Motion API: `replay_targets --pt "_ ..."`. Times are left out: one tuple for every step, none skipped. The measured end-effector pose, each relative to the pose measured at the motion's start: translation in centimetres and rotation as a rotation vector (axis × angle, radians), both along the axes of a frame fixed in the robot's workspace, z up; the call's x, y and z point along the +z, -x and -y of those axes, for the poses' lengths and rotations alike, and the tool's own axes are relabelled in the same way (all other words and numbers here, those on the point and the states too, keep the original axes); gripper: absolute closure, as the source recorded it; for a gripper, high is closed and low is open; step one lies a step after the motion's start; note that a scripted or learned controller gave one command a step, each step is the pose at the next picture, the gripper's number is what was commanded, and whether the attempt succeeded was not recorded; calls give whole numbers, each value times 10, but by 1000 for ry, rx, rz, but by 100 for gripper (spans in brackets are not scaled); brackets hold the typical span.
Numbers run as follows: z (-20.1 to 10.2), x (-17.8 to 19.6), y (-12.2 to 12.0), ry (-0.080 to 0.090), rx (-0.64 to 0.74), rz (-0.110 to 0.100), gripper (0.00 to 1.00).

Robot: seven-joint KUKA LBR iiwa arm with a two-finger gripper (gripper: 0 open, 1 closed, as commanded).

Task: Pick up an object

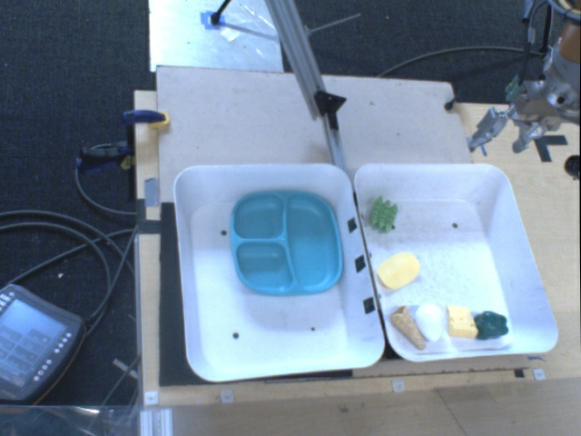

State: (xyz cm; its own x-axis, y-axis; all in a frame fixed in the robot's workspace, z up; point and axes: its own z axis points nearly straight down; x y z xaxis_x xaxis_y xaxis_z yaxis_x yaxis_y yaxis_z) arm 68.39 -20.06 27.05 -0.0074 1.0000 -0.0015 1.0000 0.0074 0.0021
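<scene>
Six small items in rt bin, smooth blue tray lt.

No readable text, label, brand, number or sign anywhere. Lit screen on the handheld pendant, well left of the left bin, too blurred to read. Small black marks along that bin's right rim, illegible.

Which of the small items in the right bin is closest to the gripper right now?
The light green bumpy piece, alone near the right bin's upper left corner. The gripper hangs beyond the bin's far edge; the yellow piece and the bottom row lie farther away.
</scene>
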Motion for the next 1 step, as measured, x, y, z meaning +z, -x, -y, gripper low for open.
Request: replay_targets --pt "0 0 0 1 1 0 0"
